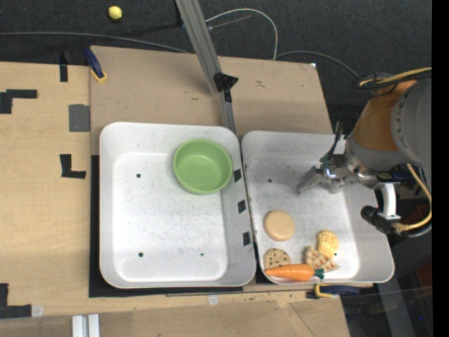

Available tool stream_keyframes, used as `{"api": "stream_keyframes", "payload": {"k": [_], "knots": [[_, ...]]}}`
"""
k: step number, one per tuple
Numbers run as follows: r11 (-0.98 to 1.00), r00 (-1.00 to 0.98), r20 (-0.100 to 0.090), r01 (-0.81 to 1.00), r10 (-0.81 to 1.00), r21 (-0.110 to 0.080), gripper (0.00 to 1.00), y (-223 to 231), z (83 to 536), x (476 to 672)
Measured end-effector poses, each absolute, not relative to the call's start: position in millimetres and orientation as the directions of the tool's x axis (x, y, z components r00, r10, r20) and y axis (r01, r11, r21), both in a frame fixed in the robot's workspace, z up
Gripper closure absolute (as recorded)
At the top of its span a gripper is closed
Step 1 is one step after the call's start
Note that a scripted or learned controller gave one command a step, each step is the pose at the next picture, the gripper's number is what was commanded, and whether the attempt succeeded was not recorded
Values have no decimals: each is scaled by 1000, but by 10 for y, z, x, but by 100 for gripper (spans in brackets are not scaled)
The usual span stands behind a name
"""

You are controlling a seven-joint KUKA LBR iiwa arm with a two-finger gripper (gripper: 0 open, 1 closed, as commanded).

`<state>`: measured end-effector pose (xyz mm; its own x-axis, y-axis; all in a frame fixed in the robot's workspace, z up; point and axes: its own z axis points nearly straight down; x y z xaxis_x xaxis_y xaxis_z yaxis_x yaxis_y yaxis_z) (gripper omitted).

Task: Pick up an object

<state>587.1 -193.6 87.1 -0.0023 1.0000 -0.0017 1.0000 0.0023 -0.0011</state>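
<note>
over the right-hand shallow white plastic bin, the grey two-finger gripper sits low near the bin's upper middle, fingers spread apart with nothing between them. whether the tips touch the floor is hard to judge from this angle. candidate objects lie well apart from it, clustered at the bin's near edge: a round tan biscuit-like disc, a brown dotted cookie, an orange toy carrot and a small yellow corn-like piece. the left white bin holds a round green plastic bowl. progress: no grasp made; approach, closing and lift all remain.
</note>
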Motion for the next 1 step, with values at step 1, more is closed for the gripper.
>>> {"api": "stream_keyframes", "payload": {"k": [1], "knots": [[3, -3, -1, 1000, 1000, -3, 100, -1931, 986, 5870]]}}
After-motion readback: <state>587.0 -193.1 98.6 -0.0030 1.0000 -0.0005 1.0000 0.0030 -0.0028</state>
